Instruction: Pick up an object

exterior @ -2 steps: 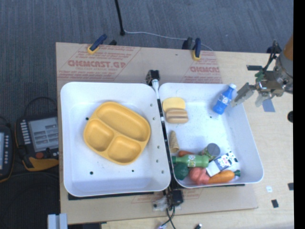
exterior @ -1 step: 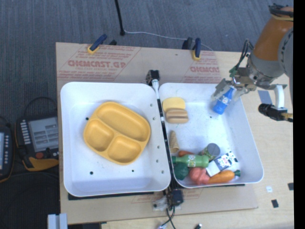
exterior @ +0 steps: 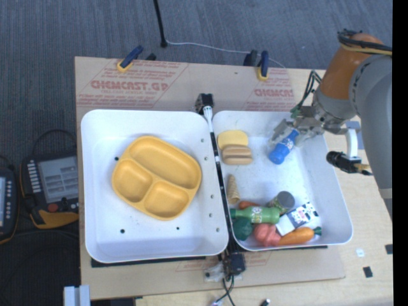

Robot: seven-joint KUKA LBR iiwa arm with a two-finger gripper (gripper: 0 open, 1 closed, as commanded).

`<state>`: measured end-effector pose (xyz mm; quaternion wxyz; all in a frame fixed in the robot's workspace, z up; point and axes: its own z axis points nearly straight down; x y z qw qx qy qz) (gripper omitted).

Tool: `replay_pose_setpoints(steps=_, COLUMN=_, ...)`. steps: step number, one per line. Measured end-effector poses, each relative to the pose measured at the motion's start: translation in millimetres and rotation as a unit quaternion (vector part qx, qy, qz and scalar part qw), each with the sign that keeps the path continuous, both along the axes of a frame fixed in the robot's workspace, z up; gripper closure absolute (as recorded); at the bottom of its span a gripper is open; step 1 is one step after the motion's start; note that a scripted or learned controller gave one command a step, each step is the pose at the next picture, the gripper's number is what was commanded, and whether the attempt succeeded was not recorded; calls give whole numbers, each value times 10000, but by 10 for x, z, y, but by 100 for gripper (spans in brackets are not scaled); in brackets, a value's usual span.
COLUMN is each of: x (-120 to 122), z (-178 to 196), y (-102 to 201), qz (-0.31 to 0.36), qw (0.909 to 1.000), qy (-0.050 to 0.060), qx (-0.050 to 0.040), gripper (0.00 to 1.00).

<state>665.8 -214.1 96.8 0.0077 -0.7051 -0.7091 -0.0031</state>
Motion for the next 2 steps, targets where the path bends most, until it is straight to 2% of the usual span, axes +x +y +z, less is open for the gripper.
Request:
replay_pose_setpoints(steps=1, x=0, z=91, y=-35, qz=4, qw=10000, qy=-34, qx=-71, gripper=100)
replay_pose_setpoints(steps=2, x=-70, z=988, y=408, qz=-19, qw=10000, qy=-41, qx=-81, gripper=100)
